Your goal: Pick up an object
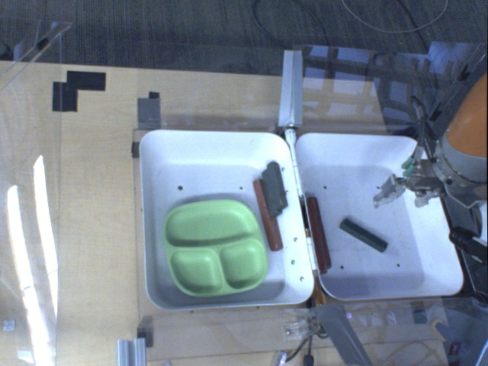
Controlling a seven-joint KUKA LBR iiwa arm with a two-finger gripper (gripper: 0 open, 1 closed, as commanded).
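My gripper (402,194) hangs over the right part of the right bin (343,152), its two fingers spread open with nothing between them. A dark grey bar (364,234) lies flat on that bin's floor, below and to the left of the gripper and apart from it. A brown stick (317,233) rests along the right bin's left wall. In the left bin (198,151) are a green divided plate (216,245), a second brown stick (268,215) and a dark grey block (274,188) lying against that stick's upper end.
A metal post (290,90) stands behind the seam between the two bins. The arm's orange band (469,120) and cables crowd the right edge. The wooden bench (76,204) stretches to the left, with black markers (76,88) near its back.
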